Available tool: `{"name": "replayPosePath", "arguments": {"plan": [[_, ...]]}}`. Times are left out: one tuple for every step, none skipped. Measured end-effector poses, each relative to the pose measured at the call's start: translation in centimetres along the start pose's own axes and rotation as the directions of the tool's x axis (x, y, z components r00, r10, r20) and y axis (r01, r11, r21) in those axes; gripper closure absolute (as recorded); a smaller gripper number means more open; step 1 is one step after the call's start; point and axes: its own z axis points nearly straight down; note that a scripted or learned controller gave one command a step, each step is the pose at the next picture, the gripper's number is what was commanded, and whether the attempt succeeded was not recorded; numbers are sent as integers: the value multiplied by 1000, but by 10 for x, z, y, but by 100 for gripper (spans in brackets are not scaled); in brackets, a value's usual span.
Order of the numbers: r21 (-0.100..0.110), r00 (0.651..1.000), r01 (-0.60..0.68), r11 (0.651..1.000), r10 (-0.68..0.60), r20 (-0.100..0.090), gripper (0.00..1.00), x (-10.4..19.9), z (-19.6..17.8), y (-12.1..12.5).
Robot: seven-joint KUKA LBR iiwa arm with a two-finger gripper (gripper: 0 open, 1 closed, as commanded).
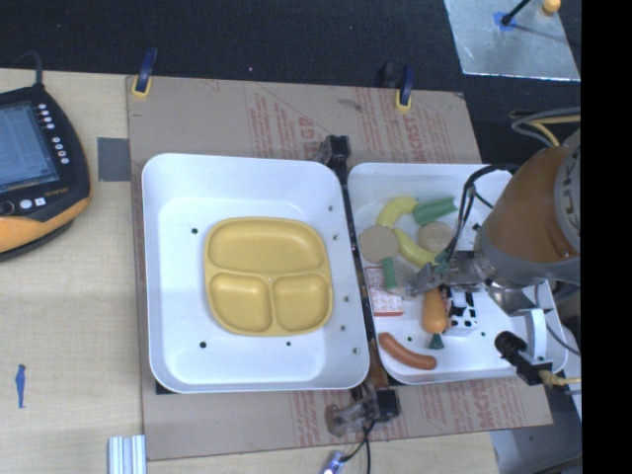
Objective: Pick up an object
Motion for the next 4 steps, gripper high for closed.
{"name": "replayPosePath", "arguments": {"plan": [[0, 1000, 6, 1000, -6, -4, 100, 0, -13, 2], [1, 1000, 8, 1000, -8, -4, 0, 1, -12, 2], [22, 1000, 3, 1000, -2, -24, 0, -18, 1, 12], [15, 1000, 2, 1000, -2, -8, 0, 1, 0, 18]]}}
